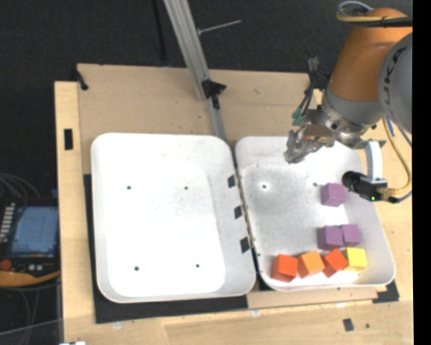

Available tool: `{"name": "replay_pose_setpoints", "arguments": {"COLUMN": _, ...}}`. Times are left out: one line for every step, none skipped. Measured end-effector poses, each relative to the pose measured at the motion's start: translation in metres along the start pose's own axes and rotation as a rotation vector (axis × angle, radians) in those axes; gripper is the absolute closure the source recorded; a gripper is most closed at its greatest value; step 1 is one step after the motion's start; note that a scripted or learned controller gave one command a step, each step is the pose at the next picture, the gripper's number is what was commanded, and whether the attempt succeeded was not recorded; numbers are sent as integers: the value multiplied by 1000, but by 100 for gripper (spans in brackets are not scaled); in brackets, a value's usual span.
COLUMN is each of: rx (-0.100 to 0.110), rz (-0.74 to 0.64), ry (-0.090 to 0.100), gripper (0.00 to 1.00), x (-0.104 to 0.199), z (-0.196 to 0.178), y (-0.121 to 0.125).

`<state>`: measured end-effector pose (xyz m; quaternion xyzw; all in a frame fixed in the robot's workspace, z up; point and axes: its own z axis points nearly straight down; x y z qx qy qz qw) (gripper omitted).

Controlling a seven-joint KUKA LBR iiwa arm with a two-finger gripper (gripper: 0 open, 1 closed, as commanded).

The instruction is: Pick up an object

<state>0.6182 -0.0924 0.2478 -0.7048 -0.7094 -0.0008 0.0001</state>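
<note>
My gripper (296, 152) hangs over the far edge of the right bin (273, 157), pointing down, with nothing visible between its fingers. One purple block (334, 194) lies alone at the bin's right side, below and to the right of the gripper. Two more purple blocks (339, 236) sit side by side nearer the front. Along the front wall stands a row of blocks: red-orange (285, 267), orange (311, 263), red (335, 260) and yellow (356, 257).
The left bin (161, 214) lies beside the right one, joined by black clips (238, 212). A slanted metal pole (194, 49) rises behind the bins. The orange-banded arm (366, 49) fills the upper right. A blue device (32, 236) sits off the bench at left.
</note>
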Motion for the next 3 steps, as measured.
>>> {"name": "replay_pose_setpoints", "arguments": {"rx": 1, "rz": -1, "ry": 1, "gripper": 100, "x": 59, "z": -6, "y": -10}}
{"name": "replay_pose_setpoints", "arguments": {"rx": 3, "rz": 1, "ry": 0, "gripper": 100, "x": 107, "z": 7, "y": -22}}
{"name": "replay_pose_setpoints", "arguments": {"rx": 2, "rz": -2, "ry": 1, "gripper": 100, "x": 163, "z": -1, "y": -33}}
